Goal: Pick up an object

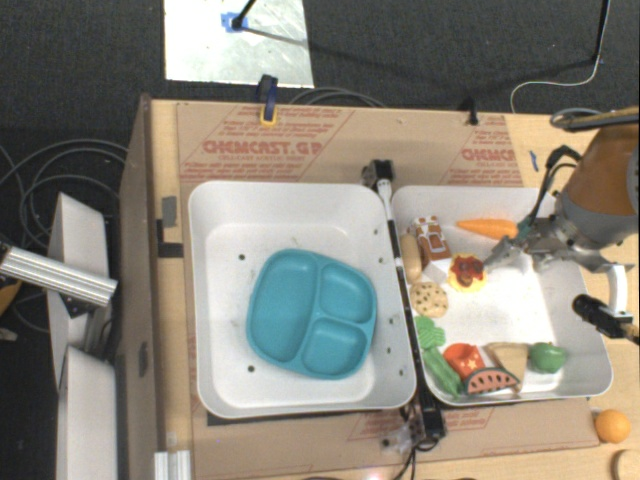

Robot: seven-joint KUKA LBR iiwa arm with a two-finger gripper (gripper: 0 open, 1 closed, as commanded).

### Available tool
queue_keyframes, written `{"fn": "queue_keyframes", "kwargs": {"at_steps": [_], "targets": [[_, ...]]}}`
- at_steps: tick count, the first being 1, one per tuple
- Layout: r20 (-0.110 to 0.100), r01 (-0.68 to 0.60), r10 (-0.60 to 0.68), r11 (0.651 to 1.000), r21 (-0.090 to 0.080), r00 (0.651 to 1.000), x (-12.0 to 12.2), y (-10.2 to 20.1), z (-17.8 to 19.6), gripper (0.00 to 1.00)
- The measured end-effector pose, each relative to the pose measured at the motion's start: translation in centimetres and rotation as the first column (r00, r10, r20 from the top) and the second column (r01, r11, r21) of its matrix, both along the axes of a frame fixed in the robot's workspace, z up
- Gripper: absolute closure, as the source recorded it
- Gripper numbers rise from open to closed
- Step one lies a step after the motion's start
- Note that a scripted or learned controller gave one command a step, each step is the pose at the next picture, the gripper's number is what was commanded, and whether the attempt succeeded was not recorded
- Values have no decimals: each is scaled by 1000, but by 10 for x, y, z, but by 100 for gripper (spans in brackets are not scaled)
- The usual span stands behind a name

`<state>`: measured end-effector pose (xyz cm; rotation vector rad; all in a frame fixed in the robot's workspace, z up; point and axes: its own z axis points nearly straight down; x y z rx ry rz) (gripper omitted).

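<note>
A blue divided plate (312, 313) is lying in the left bin (215, 218), while toy foods are crowding the right bin (590, 368): a cookie (428, 297), a carrot (488, 228). The gripper (505, 253) is hovering beside a red-and-yellow piece (466, 271); whether its jaws are spread cannot be told.

I read "CHEMCAST GP" in red, repeated across the cardboard (262, 148) (upside down to me) lining the worktop under the bins.
</note>
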<state>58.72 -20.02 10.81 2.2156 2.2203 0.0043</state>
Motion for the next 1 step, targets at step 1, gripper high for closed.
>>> {"fn": "queue_keyframes", "kwargs": {"at_steps": [1], "targets": [[-21, -2, 2, 1000, 11, 1000, 70, 3, -19, 0]]}}
